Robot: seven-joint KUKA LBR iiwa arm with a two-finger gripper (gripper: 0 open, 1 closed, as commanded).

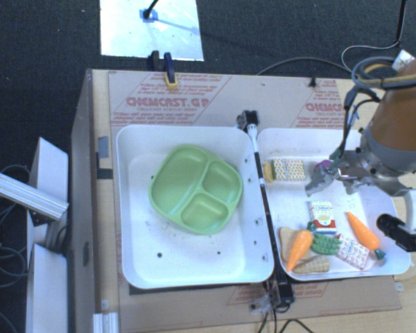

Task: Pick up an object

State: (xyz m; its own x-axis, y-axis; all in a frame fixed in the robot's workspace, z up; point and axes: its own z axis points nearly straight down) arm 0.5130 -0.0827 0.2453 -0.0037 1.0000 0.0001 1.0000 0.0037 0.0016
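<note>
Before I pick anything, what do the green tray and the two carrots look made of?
Green tray: probably moulded plastic, matt, uniform colour, soft-edged compartments. Carrots: likely toy plastic, smooth, evenly orange, slight sheen; too small to be sure.

Left bin point(135, 255): bare floor is left around the green plate point(196, 188).
Right bin point(395, 259): near half is crowded by toys point(329, 238); far-left corner is taken by a waffle point(286, 169).
</note>
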